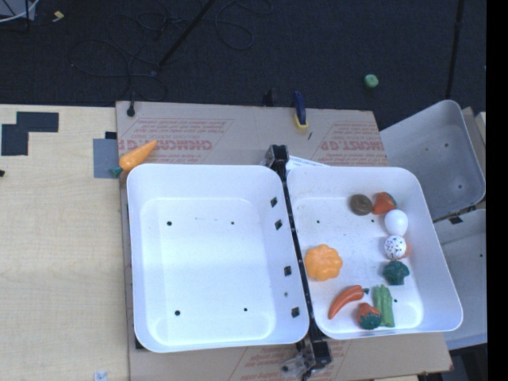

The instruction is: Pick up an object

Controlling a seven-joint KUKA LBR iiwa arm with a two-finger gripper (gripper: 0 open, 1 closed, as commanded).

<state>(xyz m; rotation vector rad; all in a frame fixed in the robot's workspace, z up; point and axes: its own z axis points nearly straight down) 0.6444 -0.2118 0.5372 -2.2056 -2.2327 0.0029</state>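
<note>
Cardboard-covered bench (198, 133) carries two white bins; right bin (429, 213) contains toy foods, including an orange pumpkin (322, 262); gripper state cannot be determined.

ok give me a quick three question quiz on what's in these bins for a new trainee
1. True or false: the yellow pumpkin lies in the right bin.
2. Which sits outside both bins? A) white egg B) carrot C) red pepper
3. Fill in: the carrot rests on the cardboard beyond the ____ bin's far corner.

Key: 1 true; 2 B; 3 left.
</note>
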